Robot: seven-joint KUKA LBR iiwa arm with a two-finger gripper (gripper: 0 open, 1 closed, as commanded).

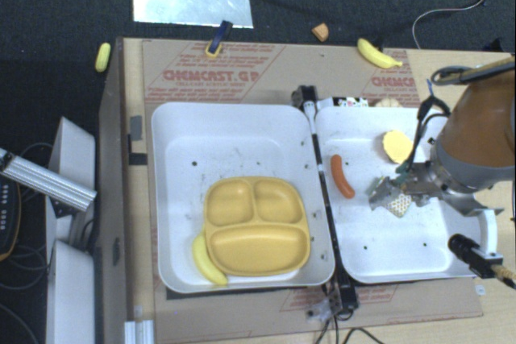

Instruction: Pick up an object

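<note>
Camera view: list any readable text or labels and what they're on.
"CHEMCAST GP", red print on the brown board under the bins, behind the left bin.
A second red print on the same board behind the right bin: partly covered, unreadable.
Finer red lines nearby: too small to read.

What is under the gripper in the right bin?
A small speckled object lies on the right bin floor at the gripper tip. Whether it is gripped can't be told; the arm covers the floor further right.
</note>
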